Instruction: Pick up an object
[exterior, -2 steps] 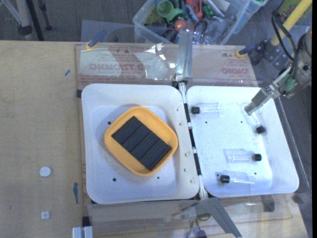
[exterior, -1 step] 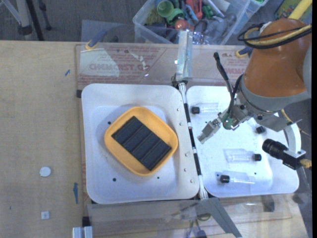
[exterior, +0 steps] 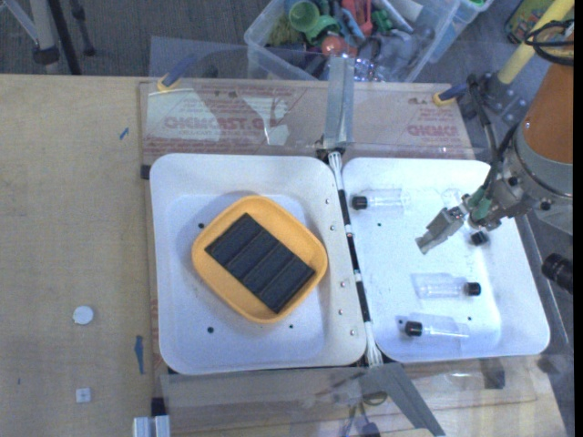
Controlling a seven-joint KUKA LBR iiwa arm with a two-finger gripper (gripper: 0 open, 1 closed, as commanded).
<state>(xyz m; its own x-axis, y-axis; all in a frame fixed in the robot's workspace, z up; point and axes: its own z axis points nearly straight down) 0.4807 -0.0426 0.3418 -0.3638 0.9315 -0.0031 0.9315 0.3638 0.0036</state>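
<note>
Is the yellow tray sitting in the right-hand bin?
No, the yellow tray lies in the left bin; the right bin holds small clear vials.

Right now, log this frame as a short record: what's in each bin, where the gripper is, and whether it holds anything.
left bin: one yellow tray with a dark slatted insert
right bin: clear vials with black caps, one at top left, one at centre, one near the front
gripper: over the right bin, between the top and centre vials
held: nothing seen between the fingers
</note>
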